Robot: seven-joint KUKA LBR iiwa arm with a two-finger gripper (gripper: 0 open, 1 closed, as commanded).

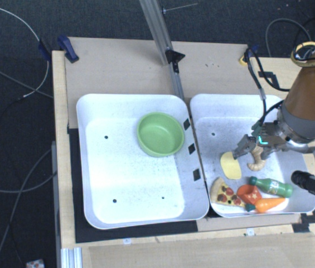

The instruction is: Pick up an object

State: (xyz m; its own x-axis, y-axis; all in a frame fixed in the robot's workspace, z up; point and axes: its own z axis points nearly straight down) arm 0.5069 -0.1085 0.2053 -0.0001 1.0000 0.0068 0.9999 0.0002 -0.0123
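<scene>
Camera view, right white bin (213, 108): claw (250, 151) low over bin floor, fingers spread wide, nothing between them. Pale yellow rounded block (231, 166) lies just beside claw, toward lower left, long axis roughly up-down in view. Small tan figure (255, 163) just below claw tips. Green plastic bottle (271, 186), pizza slice toy (226, 195), orange carrot toy (269, 204) farther toward bin's near edge. Green bowl (160, 134) in left bin, well apart. Judgement: nearest candidates are yellow block and tan figure; short shift needed.
</scene>
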